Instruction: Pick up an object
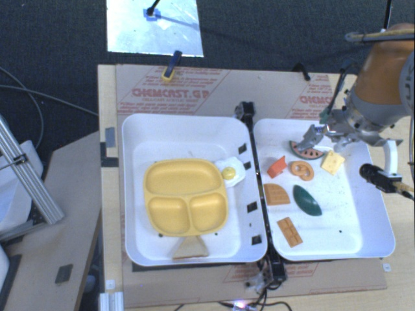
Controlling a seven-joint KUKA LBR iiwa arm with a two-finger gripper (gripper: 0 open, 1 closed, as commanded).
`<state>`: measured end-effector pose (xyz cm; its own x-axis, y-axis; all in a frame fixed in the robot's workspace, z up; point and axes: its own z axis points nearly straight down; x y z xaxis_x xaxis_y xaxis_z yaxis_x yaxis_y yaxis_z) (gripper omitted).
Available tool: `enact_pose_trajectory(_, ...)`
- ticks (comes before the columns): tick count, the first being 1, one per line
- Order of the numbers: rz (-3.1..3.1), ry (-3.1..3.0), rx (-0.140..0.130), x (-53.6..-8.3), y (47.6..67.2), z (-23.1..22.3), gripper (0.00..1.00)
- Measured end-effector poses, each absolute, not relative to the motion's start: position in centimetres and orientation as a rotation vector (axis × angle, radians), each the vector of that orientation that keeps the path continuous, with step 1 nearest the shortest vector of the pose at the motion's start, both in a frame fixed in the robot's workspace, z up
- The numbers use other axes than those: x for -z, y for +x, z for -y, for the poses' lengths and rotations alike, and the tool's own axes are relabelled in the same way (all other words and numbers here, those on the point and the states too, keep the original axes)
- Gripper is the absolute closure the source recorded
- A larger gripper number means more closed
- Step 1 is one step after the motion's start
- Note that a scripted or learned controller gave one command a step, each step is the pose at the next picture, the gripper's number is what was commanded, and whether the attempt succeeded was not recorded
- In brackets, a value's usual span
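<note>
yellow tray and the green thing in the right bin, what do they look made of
Yellow tray: likely moulded plastic, matte; one even colour, rounded rims and three pressed compartments.
Green thing: probably plastic or rubber toy food, slightly glossy; smooth dark surface with a faint sheen. Too small to be sure.

The right bin's (373, 238) near half lies open — toy foods crowd its far-left part, around the green leaf (307, 200).

Yellow divided tray (185, 195) in left bin (139, 141); claw (316, 137) above toy foods in right bin (369, 232).
</note>
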<state>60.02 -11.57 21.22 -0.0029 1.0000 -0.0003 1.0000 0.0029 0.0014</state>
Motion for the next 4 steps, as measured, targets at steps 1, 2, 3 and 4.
enact_pose_trajectory(1,-2.220,2.227,0.007,-7.8,58.3,16.1,0.00)
enact_pose_trajectory(2,-2.215,2.217,-0.004,-8.6,62.3,20.9,0.00)
enact_pose_trajectory(3,-2.220,2.215,-0.006,-9.7,62.3,20.6,1.00)
enact_pose_trajectory(4,-2.211,2.216,-0.009,-8.9,53.8,20.8,1.00)
